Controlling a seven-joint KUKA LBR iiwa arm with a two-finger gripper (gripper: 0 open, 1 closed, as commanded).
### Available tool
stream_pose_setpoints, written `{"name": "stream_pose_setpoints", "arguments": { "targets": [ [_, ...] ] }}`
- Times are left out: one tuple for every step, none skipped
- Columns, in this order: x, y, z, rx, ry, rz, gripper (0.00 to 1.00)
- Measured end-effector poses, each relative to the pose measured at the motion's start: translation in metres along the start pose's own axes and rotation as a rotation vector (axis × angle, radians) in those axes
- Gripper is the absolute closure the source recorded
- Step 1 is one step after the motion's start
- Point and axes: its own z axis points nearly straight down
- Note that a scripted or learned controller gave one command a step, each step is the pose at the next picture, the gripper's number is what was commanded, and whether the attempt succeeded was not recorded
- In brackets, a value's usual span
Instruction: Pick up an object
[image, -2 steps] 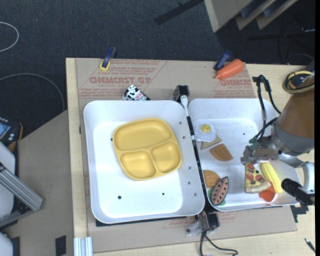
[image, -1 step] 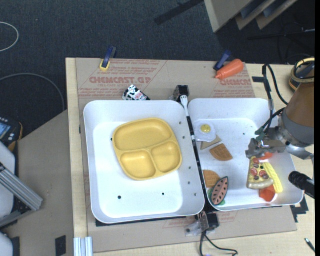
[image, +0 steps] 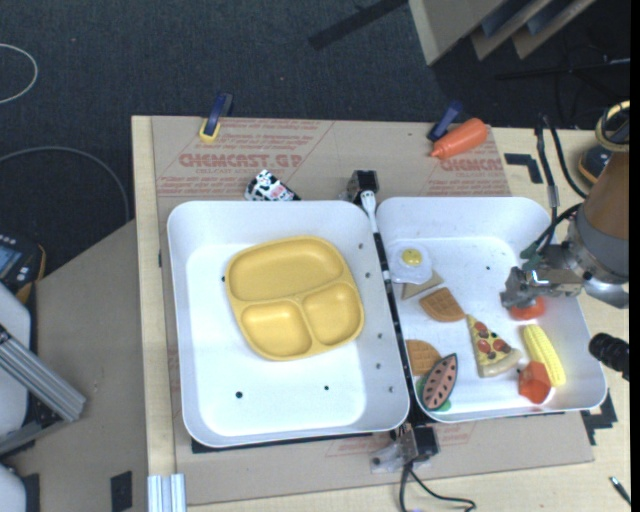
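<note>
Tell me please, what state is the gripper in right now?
Gripper: low in the right bin, over a red-orange item; open or closed cannot be told.

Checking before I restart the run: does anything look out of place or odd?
Yes. A toy carrot and a black-and-white toy lie on the bench outside both bins. The other toy food sits in the right bin.
</note>
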Motion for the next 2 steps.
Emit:
{"name": "stream_pose_setpoints", "arguments": {
  "targets": [
    [0.054,0.021,-0.006,0.001,0.003,-0.005,1.0],
    [0.097,0.053,-0.009,0.001,0.003,-0.005,1.0]
  ]
}}
